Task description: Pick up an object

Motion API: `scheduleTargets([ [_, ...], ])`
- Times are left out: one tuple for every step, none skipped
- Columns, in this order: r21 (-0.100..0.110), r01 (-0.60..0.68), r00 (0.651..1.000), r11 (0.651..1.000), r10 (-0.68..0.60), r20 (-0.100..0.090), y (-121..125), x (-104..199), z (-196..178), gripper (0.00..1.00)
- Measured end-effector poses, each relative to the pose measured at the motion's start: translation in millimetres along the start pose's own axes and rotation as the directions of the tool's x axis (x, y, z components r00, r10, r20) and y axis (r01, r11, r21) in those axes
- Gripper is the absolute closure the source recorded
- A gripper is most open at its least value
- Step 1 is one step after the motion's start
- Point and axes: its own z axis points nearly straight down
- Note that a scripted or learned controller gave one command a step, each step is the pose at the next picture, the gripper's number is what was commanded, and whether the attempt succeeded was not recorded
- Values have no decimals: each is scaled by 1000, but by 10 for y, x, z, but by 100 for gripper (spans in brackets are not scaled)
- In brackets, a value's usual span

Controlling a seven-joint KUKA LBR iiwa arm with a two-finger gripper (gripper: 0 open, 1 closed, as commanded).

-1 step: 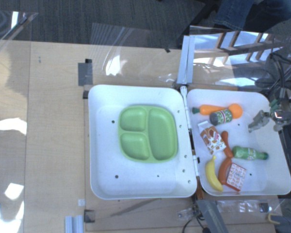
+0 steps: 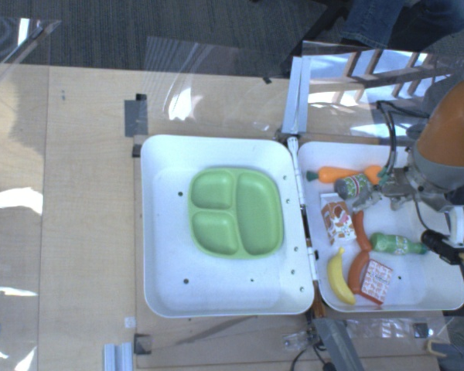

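Note:
The right bin holds several small things. An orange carrot lies at its far side, and just below it is a small grey bottle with a green label. My gripper hangs low over the bin, right against that bottle's right end. The arm's wrist hides whether the bottle is gripped. A white and red snack packet, a thin orange stick, a green bottle, a banana and a red packet lie nearer the front.
The left bin bears a green divided plate. A metal divider rises between the bins at the back. The orange-banded arm and its cables cover the right bin's far right corner.

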Motion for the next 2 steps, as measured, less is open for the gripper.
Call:
scheduleTargets([
  [10,-38,999,999,37,6,592,79,129,0],
  [54,-7,1000,999,6,7,893,383,455,0],
])
